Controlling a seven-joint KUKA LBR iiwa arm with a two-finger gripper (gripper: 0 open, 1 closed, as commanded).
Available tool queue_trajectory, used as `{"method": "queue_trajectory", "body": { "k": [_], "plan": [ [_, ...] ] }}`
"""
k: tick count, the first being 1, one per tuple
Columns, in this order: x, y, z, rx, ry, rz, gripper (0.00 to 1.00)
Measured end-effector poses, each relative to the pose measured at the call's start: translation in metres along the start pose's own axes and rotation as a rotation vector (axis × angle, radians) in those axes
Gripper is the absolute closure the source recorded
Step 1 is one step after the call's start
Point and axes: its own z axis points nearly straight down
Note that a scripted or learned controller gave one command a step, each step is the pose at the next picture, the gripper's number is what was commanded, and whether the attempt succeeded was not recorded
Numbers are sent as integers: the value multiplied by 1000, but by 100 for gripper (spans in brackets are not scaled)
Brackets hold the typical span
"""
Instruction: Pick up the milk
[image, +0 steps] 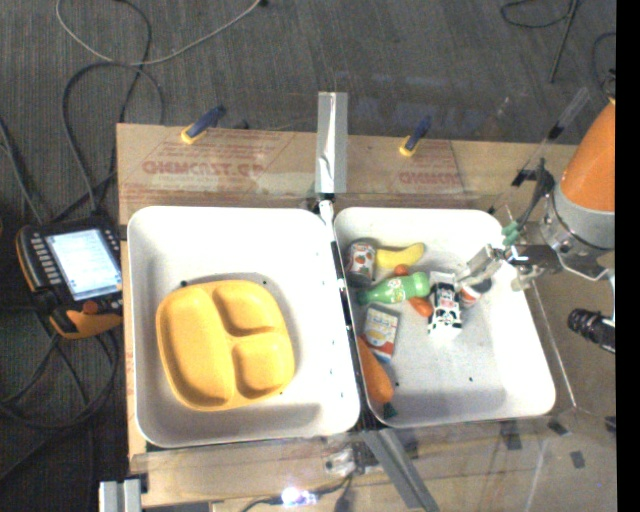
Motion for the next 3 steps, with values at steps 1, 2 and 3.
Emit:
{"method": "queue_trajectory", "body": {
  "k": [1, 2, 3],
  "plan": [
    [-4, 16, 104, 1, -1, 149, 0],
    [0, 39, 168, -12, -6, 154, 0],
    [1, 39, 159, -12, -4, 153, 100]
  ]
}}
